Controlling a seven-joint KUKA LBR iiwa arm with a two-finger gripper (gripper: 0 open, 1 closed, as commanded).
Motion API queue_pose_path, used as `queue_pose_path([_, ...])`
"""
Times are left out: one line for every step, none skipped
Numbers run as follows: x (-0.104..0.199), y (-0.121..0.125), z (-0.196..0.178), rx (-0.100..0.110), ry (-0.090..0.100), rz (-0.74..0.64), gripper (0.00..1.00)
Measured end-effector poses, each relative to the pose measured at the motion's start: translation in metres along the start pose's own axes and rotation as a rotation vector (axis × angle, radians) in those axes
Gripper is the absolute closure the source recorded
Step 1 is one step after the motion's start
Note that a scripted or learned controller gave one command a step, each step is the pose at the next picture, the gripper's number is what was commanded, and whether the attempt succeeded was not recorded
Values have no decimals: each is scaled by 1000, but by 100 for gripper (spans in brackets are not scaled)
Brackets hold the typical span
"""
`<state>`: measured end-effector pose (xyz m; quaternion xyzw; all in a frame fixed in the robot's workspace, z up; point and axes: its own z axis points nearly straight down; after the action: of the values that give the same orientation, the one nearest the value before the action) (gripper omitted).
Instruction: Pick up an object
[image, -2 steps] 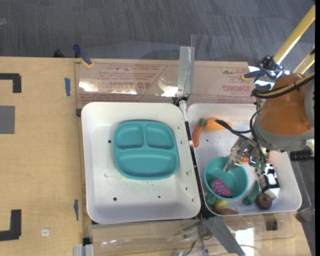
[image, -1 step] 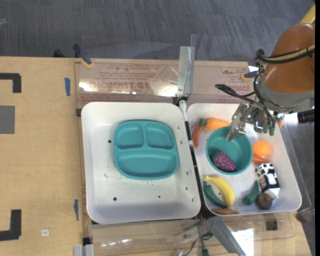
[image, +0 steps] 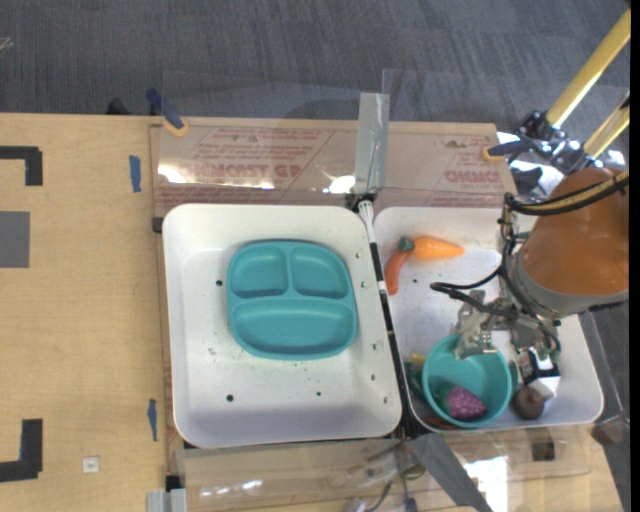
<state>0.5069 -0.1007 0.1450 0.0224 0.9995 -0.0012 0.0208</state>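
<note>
Gripper (image: 478, 335) sits low in the right bin (image: 580, 400), at the upper rim of a teal bowl (image: 490, 385); I cannot tell its state, cables and brackets clutter that spot. Inside the bowl I see a purple, bumpy object (image: 464, 402), possibly a toy grape cluster. A dark brown object (image: 529, 402) lies just beside the bowl, on its right. A toy carrot (image: 432, 248) and a curved red-orange piece (image: 394, 268) lie near the bin's upper left. Left bin (image: 190, 330) holds a teal divided plate (image: 291, 299), roughly central.
</note>
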Motion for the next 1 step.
queue_pose_path([-41,-68,21,-8,31,-374,100])
